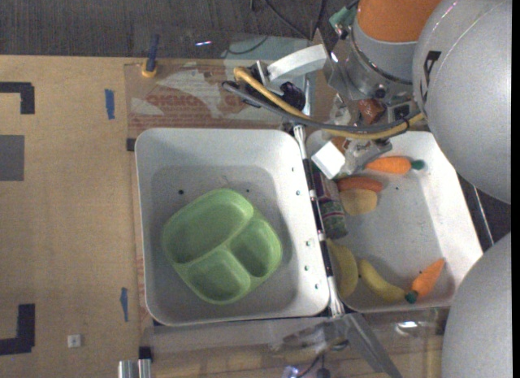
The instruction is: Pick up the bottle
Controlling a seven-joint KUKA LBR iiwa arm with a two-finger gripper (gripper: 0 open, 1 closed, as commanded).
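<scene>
Bottle (333, 214) lies along the right bin's (455, 206) left wall; my claw (351, 153) hovers just above its top end, grip state I cannot tell.

The arm (455, 51) runs off the top and right edges and covers the right bin's (455, 206) far corner, the gripper's (353, 145) fingers are lost in cables and clutter, and the bottle's (332, 214) label is too small to read.
</scene>
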